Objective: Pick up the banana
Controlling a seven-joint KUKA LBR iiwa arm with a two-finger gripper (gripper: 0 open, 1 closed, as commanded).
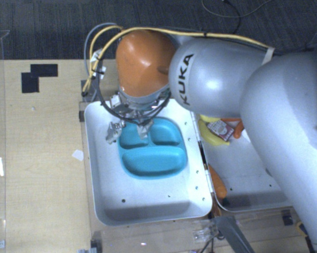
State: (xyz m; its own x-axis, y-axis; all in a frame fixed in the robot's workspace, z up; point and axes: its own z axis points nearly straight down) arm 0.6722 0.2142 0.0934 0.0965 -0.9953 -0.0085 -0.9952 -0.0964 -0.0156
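Note:
The banana point(211, 135) lies yellow in the right bin point(259, 194), near its upper left corner, partly hidden under the arm and under a small packet point(220, 127). My gripper point(129, 132) hangs over the left bin point(105, 169), above the upper left corner of a blue divided plate point(152, 161). Its two fingers stand apart, open, with nothing between them. The gripper is well to the left of the banana, across the wall between the bins.
An orange carrot-like thing point(219, 185) lies along the right bin's left wall. The big grey arm covers most of the right bin. Bare white floor shows in the left bin around the blue plate.

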